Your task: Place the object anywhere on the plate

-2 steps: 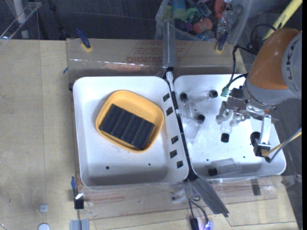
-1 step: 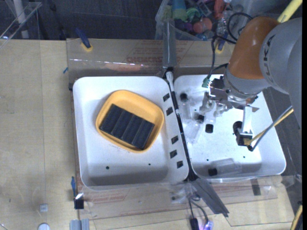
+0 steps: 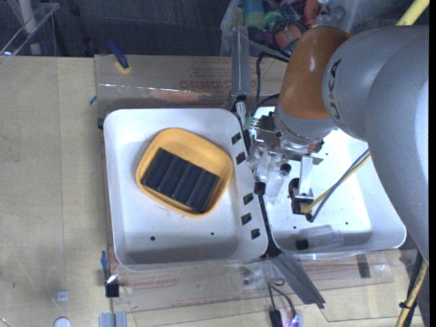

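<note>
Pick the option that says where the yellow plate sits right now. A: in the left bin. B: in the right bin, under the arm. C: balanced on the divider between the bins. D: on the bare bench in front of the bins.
A: the yellow plate, carrying a dark ridged block, lies flat on the floor of the left bin, while the tool hangs over the right bin.

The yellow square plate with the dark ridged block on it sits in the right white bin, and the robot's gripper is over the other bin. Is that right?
Not quite. The camera view shows the yellow square plate, with the dark ridged block on it, in the left white bin, not the right one. The gripper is over the other, right white bin, as you said.
</note>
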`<act>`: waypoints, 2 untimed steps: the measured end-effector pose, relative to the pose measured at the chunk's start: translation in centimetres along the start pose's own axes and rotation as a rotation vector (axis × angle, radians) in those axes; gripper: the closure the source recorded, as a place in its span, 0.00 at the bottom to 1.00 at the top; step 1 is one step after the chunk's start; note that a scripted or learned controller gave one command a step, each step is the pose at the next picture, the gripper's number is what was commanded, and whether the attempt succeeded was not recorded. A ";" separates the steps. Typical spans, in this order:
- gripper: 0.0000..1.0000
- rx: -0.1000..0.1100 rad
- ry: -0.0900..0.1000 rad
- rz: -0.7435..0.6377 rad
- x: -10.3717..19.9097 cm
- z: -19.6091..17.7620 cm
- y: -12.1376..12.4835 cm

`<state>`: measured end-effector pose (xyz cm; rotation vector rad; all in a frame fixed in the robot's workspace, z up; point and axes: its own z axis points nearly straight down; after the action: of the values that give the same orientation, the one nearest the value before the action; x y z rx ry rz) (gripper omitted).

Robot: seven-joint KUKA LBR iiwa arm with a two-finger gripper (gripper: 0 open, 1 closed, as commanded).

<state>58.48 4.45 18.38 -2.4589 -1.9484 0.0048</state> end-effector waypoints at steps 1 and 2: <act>0.00 0.000 0.000 0.000 0.0 0.0 0.0; 0.00 -0.007 -0.001 -0.117 -3.6 -0.1 5.3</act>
<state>62.83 -0.23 18.42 -2.3446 -2.0931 -0.0007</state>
